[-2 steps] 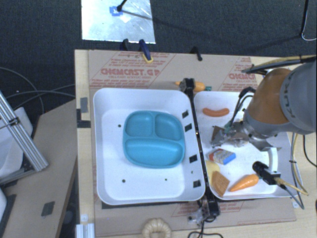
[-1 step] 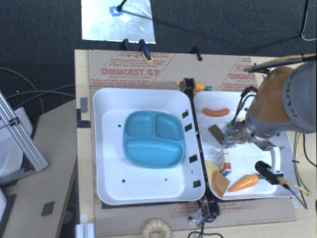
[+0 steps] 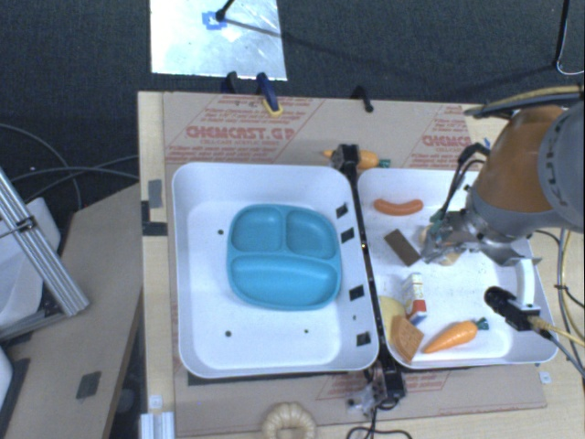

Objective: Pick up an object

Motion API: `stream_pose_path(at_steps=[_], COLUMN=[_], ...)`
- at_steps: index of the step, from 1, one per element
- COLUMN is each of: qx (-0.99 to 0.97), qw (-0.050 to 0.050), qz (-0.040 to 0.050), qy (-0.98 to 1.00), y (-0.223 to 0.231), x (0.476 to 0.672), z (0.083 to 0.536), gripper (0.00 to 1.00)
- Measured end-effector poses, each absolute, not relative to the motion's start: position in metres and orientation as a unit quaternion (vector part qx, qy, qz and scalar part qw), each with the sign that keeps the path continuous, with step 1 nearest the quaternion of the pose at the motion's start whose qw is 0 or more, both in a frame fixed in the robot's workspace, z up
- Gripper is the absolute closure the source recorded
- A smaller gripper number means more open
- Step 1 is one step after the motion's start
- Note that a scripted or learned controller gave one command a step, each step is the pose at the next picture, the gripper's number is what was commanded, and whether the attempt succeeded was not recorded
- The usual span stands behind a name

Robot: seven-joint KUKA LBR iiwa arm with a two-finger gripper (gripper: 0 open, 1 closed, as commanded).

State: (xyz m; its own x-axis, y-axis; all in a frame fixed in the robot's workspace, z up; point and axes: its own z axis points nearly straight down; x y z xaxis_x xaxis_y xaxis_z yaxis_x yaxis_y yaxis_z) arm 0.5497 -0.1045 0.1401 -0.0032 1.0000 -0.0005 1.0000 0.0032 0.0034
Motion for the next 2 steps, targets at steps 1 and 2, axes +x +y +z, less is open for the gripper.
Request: stream_pose_path(at_steps=[1, 2], qx=[0.706, 0.706], qw=[0.002, 0.001], qz=[0.0019, 0.0007], qy=[0.709, 0.709], y=[-0.103, -0.103], x=[0.558, 0.559], z=[0.186, 0.225], gripper=[1.0, 1.0])
